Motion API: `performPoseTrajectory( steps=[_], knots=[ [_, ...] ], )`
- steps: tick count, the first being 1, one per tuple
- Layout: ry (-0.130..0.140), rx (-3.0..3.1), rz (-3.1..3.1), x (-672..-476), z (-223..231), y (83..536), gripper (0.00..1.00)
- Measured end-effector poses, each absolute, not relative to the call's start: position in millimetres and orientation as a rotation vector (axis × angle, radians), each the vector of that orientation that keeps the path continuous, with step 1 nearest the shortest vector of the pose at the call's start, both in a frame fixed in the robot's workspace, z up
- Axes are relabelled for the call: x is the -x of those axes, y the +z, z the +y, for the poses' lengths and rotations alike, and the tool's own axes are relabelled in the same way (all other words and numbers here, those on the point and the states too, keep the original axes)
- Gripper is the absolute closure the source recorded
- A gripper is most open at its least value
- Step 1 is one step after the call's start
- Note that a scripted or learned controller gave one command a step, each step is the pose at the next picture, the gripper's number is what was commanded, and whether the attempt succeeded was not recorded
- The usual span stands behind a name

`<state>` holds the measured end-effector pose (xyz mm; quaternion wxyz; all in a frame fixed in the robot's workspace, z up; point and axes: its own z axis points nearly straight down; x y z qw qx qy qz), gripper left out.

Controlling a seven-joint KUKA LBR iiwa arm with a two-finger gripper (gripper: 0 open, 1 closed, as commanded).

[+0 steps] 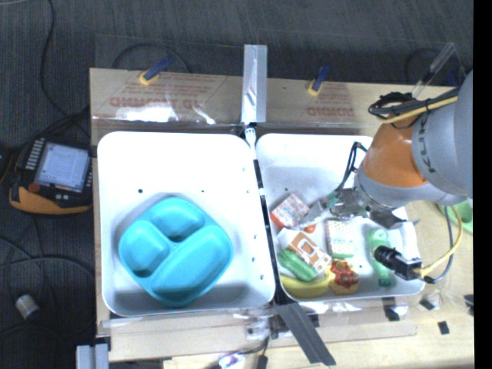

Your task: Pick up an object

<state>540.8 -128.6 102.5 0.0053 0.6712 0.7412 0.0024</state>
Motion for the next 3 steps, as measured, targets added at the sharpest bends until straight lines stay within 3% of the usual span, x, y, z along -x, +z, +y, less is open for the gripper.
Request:
performPoseTrajectory(
  steps=[1, 2, 3],
  knots=[
    [0.005, -1.967, 2.438, -614.9, -109, 89, 0.0],
    [0.006, -1.733, 2.607, -573.2, -121, 89, 0.0],
    [0.005, -1.737, 2.613, -572.5, -120, 96, 1.0]
  ],
)
